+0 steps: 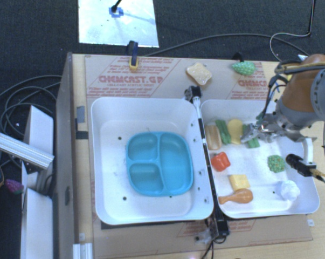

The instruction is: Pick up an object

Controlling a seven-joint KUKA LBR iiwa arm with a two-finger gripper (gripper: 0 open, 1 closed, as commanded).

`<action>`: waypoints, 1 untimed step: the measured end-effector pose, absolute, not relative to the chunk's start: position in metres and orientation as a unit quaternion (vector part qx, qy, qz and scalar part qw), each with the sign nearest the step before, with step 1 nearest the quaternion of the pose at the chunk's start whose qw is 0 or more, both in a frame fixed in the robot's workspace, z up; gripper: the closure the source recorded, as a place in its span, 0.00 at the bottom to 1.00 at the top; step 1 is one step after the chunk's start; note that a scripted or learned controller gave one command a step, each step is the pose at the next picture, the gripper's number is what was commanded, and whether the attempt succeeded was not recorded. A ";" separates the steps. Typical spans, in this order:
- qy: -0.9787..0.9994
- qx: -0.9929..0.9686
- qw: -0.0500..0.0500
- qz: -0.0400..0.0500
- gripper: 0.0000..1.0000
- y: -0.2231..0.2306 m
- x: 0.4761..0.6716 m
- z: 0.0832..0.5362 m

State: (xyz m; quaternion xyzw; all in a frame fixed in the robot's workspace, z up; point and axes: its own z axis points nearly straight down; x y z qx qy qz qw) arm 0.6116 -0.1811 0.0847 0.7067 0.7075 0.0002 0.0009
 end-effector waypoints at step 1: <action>0.708 0.706 0.002 0.001 1.00 -0.181 0.613 0.096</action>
